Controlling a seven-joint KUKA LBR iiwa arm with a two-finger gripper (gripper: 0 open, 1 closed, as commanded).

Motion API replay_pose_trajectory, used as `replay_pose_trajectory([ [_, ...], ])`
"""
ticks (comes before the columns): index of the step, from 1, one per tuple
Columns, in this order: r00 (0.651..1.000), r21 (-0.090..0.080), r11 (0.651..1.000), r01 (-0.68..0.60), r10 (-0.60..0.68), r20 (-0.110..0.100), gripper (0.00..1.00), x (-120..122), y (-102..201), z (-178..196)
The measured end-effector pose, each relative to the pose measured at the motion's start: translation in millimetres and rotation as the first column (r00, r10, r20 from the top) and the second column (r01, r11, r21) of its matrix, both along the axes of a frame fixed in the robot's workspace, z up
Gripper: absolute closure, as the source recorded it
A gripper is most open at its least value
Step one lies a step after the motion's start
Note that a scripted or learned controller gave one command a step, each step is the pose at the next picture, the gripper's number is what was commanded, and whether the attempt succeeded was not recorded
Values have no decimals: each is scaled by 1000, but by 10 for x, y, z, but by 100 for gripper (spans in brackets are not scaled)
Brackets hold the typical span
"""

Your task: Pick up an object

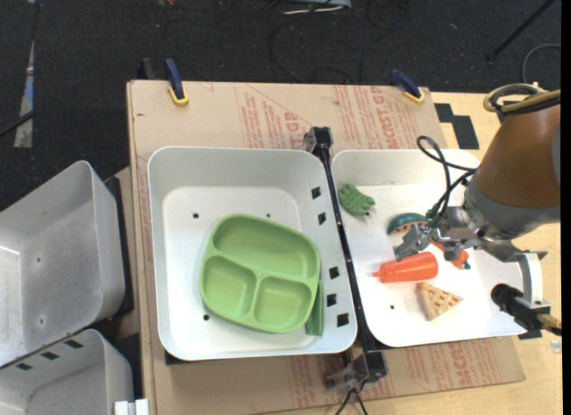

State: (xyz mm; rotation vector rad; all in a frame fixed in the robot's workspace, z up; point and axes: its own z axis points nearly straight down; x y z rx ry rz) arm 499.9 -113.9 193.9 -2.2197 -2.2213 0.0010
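Bins sit side by side; the right bin (384, 172) serves as landmark. Left of it, the left bin (169, 172) holds a green divided tray (260, 273), well apart from the action.

Inside the right bin, near its left wall toward the far end, lies a small green toy (357, 199). Nearer the bin's middle: a dark green and red piece (406, 221), then an orange carrot toy (409, 269) lying on its side, then a tan pizza-slice toy (437, 300) just beside it toward the near wall.

The gripper (417, 242) hangs over the bin's middle, just above the carrot's far side. Finger state: cannot tell from this angle; nothing is seen held.

Judgement: the carrot is the likely target. Probably light, stiff plastic, smooth and rounded, so it may roll or slip. Best grasp is across the thick middle of the body.

Obstructions: the pizza slice and the dark green piece both crowd the carrot; fingers could nudge either on descent.
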Motion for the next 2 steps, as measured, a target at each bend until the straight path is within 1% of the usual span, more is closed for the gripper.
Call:
replay_pose_trajectory([
  [1, 1000, 0, 1000, 0, 0, 0, 0, 0, 0, 0],
  [2, 1000, 1, 1000, 3, -3, -4, 0, -26, 45, -632],
])
